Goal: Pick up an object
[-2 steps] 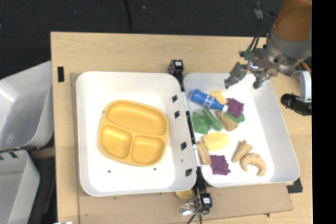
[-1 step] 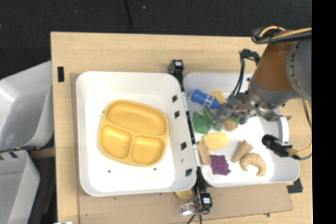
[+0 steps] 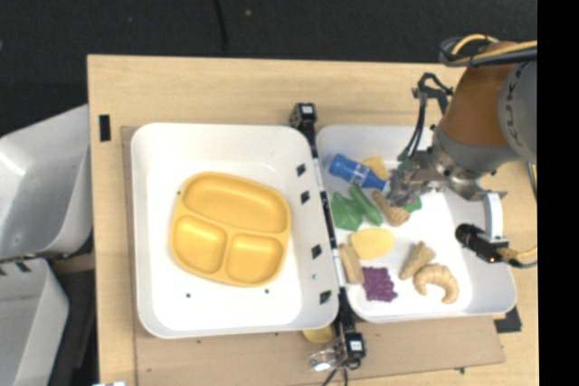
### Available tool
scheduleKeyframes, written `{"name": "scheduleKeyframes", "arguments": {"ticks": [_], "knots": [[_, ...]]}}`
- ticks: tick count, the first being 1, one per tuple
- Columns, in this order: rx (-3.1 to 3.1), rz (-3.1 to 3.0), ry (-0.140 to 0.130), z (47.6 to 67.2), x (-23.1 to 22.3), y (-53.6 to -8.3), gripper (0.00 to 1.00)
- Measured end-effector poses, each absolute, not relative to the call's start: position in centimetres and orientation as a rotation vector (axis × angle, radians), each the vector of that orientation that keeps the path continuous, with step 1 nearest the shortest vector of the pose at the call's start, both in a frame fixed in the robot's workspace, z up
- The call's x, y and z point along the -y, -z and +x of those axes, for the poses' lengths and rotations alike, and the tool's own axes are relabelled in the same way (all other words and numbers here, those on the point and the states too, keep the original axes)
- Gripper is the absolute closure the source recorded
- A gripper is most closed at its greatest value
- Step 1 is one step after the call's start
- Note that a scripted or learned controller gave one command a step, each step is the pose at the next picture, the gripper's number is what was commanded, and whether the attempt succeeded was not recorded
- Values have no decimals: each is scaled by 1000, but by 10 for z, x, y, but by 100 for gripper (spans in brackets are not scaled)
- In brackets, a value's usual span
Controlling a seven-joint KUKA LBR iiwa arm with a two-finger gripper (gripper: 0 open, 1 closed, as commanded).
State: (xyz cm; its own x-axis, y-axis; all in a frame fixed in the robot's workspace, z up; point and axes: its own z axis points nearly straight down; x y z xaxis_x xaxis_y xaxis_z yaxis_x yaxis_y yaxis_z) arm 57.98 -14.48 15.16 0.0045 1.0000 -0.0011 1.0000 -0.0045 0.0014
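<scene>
Gripper sat low in right bin; finger state could not be made out. Blue bottle lay just left, green toys below. Yellow divided plate occupied left bin.

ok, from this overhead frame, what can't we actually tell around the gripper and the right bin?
- Gripper: small and dark in the camera view, over the toy pile; open or shut is unreadable, and so is any contact with the items.
- Green plastic toy pieces: overlapping; the count is unclear.
- Tan stick-shaped toy: its upper end sits under the gripper.
- Grey arm with orange band: cut off by the right edge.
</scene>
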Motion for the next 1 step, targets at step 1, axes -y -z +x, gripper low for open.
{"name": "scheduleKeyframes", "arguments": {"ticks": [1], "knots": [[-2232,2209,-11,543,47,-221,100]]}}
